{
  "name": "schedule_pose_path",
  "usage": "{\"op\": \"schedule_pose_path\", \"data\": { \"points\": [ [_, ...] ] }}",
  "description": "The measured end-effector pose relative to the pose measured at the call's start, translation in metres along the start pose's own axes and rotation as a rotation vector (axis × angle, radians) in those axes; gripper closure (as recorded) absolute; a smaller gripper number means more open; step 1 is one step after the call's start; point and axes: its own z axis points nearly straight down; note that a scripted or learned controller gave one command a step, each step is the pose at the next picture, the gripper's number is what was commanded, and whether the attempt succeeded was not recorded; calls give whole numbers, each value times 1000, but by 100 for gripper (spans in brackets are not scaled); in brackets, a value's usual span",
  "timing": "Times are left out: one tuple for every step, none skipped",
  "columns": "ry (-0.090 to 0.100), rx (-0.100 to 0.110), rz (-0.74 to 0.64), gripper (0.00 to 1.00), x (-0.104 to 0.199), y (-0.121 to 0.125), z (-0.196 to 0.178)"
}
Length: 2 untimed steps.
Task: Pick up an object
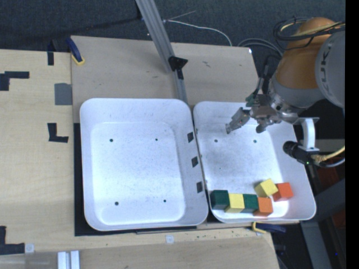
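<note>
The jaws stand apart with nothing between them, the grey two-finger gripper hanging over the far part of the right-hand shallow white plastic bin, its two fingers splayed and pointing down toward the speckled floor. As I judge it, the pick has not begun in earnest: no object is lifted, and the reach, descent, closing and raising are all left to do. The small cluster of coloured blocks, dark green, yellow and orange cubes, lies along the near edge of that same bin, well apart from the gripper and toward its near right.
</note>
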Motion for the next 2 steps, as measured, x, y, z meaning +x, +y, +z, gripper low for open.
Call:
{"op": "schedule_pose_path", "data": {
  "points": [
    [0, 0, 0, 0, 0, 0, 0],
    [-1, -4, 3, 0, -16, -89, -70]
  ]
}}
